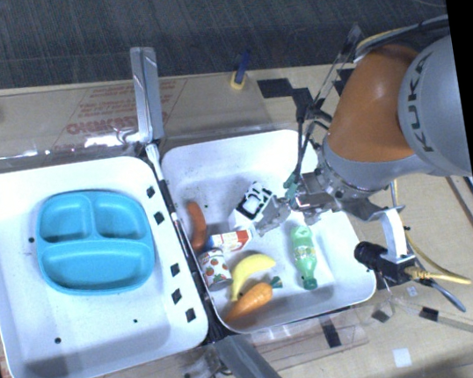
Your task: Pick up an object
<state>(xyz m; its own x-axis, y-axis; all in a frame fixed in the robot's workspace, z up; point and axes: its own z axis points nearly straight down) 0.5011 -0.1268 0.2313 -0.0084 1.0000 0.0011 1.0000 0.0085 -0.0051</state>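
The right bin (213,156) holds several items. An orange-red sausage (195,221) lies by its left wall. Below it are a small red-and-white carton (229,241), a small printed can (216,269), a yellow banana (251,268) and an orange carrot (249,299). A green bottle (304,257) lies to the right of them. A small black-and-white thing (254,199) sits near the bin's middle. My gripper (272,214) hangs low over the bin, just right of that black-and-white thing and above the green bottle's top. I see nothing held in it.
The left bin (12,290) holds a blue divided tray (95,241). The arm's grey and orange body (385,115) covers the right bin's right rim. A metal divider (147,91) stands between the bins at the back.
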